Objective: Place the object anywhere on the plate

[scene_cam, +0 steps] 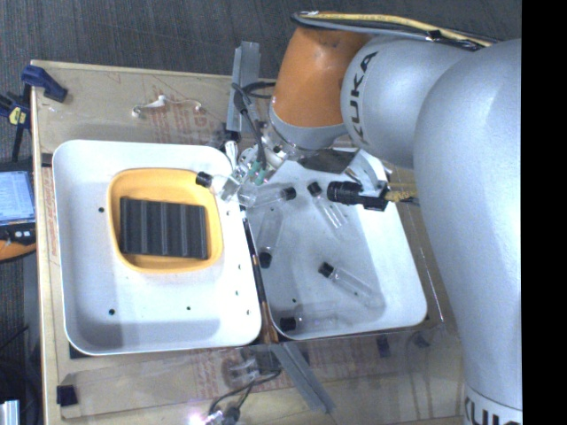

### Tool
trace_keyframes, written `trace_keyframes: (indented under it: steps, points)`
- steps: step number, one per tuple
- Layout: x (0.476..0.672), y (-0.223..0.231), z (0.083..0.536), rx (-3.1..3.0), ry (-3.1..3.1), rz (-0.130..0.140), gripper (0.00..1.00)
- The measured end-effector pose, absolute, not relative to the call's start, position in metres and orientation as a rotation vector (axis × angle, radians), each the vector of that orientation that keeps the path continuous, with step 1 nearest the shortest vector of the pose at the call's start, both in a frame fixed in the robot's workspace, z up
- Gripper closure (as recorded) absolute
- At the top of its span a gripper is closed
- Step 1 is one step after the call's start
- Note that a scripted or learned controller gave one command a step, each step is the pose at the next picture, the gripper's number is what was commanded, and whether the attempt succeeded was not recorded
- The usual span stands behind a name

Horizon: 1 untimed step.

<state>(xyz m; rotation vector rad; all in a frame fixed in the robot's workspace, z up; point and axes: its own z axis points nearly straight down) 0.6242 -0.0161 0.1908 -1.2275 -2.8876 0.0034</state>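
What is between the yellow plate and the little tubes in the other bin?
In the camera view, between the yellow plate and the clear vials runs the left bin's white rim, then the right bin's edge.

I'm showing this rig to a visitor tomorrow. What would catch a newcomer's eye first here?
First the big grey arm with its orange band, reaching in from the right over the bins. Next the yellow plate with a dark ribbed centre, lying in the left bin. Then the small clear vials with black caps scattered in the right bin.
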Motion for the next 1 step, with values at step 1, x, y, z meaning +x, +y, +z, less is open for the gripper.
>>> trace_keyframes:
  steps: [1]
  points:
    - [0.6242,-0.0165,0.1909,-1.229,-2.887,0.003,0.00]
